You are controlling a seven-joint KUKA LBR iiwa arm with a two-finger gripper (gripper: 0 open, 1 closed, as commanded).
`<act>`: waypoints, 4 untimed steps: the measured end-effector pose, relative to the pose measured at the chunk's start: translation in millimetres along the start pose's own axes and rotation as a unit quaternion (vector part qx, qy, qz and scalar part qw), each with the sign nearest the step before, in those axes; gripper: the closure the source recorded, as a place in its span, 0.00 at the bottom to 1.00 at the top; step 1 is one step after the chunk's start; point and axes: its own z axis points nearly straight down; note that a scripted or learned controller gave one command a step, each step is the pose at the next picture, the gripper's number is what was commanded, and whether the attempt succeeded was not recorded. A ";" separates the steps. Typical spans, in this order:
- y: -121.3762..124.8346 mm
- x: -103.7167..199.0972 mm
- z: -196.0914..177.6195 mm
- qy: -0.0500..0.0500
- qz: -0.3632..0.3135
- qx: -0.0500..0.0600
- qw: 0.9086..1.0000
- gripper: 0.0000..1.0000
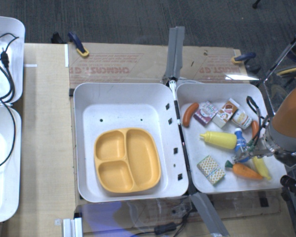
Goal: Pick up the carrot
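Observation:
The carrot (247, 172) is orange with a green stub at its left end. It lies flat near the front edge of the right bin (191, 179). My gripper (246, 154) reaches in from the right and hangs just above and behind the carrot, close to its left half. The orange-banded wrist (290, 116) rises above the gripper at the right edge of the view. I see nothing lifted off the bin floor.
Around the carrot lie a yellow banana-like piece (262, 167), a patterned box (210, 169), a yellow mustard bottle (219, 139), a blue item (240, 139), a sausage (189, 113) and small cartons (206, 112). In the left bin (84, 132) sits a yellow divided plate (128, 159).

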 end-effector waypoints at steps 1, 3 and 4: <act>5.1 49.8 -4.8 0.000 0.032 0.002 0.999 1.00; -1.9 -3.9 9.7 0.001 -0.101 0.001 0.995 0.00; -2.9 -15.8 10.1 0.006 -0.202 0.001 0.979 0.00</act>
